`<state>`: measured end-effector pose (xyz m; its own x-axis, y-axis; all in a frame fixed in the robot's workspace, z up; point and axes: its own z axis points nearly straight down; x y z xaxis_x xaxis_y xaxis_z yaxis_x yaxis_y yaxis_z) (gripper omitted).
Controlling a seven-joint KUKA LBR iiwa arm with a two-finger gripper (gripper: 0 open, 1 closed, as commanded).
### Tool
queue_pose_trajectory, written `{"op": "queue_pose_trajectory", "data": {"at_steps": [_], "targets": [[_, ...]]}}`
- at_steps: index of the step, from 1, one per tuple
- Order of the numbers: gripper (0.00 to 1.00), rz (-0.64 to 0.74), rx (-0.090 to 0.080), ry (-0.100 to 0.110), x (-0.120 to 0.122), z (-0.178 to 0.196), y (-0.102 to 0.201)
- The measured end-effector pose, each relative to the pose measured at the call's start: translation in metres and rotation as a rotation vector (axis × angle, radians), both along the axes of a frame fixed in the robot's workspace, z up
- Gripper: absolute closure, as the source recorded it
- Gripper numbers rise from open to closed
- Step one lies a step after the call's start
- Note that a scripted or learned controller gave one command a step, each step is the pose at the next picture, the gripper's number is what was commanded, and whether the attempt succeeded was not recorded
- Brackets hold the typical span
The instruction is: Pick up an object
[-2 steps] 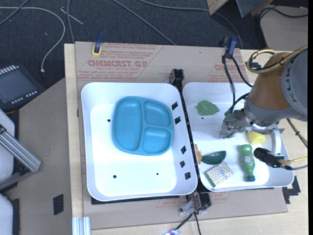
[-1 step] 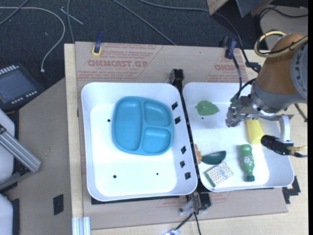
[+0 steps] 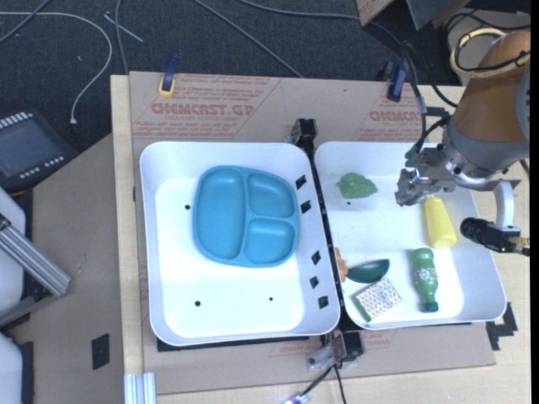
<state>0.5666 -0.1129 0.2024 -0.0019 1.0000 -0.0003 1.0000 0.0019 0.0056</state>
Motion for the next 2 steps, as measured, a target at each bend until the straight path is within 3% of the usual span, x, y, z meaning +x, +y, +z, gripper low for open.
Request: {"op": "queue_pose_trajectory", "data": {"at_steps": [1, 2], "targets": [[1.00, -0.001, -0.001, -0.001, 0.001, 0.054, 0.000], [1.00, 0.004, 0.001, 0.003, 0.025, 0.057, 0.054]]}}
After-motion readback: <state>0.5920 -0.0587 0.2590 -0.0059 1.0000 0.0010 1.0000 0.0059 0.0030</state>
